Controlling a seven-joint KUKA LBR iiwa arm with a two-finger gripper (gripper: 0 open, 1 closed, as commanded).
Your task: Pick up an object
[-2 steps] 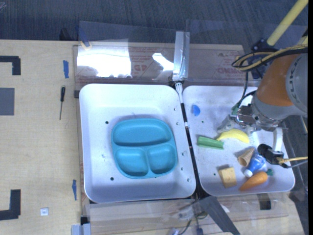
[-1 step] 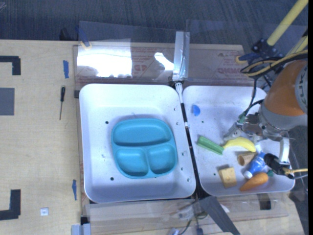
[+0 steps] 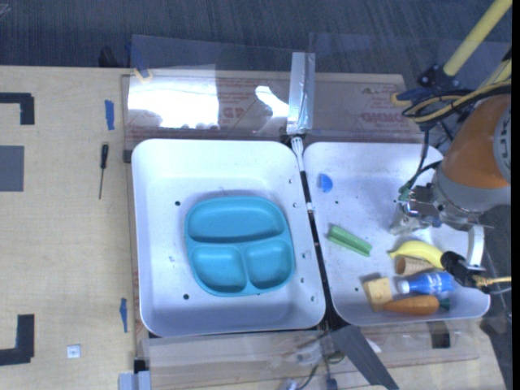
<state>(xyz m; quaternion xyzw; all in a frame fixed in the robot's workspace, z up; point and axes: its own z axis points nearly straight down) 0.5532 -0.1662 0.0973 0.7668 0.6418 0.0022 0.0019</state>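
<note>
The right bin (image 3: 357, 177) holds several small objects. A green stick (image 3: 349, 240) lies near its middle, and a small blue piece (image 3: 324, 183) sits toward the back left. Along the front right lie a yellow banana (image 3: 418, 255), a blue and white bottle (image 3: 424, 284), an orange carrot (image 3: 413, 305) and a tan block (image 3: 375, 290). My gripper (image 3: 411, 215) hangs over the right side of this bin, just behind the banana, with the grey arm and its orange band (image 3: 479, 157) above it.
A blue divided plate (image 3: 238, 244) lies in the left bin (image 3: 154, 185). A clear plastic wall (image 3: 211, 96) and a metal divider post (image 3: 299, 92) stand behind the bins. Yellow and black cables (image 3: 443, 96) hang at the back right.
</note>
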